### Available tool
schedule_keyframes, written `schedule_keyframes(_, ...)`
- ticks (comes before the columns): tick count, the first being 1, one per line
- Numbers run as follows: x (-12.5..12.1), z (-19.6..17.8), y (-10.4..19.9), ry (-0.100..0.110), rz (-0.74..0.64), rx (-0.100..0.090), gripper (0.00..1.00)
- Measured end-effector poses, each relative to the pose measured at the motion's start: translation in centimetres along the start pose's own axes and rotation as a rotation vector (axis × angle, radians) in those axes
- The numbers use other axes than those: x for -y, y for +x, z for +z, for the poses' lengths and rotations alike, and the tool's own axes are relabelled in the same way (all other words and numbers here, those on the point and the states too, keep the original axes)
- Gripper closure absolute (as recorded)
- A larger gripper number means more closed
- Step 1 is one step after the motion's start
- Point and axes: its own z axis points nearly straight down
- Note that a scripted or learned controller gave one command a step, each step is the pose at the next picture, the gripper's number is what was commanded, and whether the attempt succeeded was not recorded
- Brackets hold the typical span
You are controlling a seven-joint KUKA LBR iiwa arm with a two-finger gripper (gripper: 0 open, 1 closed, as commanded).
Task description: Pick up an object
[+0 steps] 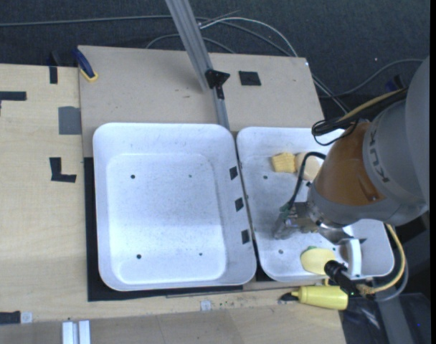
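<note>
The desk (31, 192) is a light wood surface bearing black tape marks and two shallow white bins side by side. The left bin (168, 206) occupies the centre of the camera view. The right bin (268, 192) adjoins it, and three small black clips sit along the shared edge. The arm (390, 156) enters from the right; grey lettering on its housing is partly visible but not readable. The orange band (343, 174) overhangs the right bin.

The pincer (286, 221) is low inside the right bin, near its left wall; its opening cannot be determined. A yellow block (283, 163) lies toward the bin's far end. A yellow rounded object (315, 260) lies near the bin's front edge, just beside the arm's fittings.
</note>
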Motion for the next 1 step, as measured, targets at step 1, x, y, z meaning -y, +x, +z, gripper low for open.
schedule_keyframes(1,0.0,-0.99,0.01,0.0,0.0,0.0,1.0)
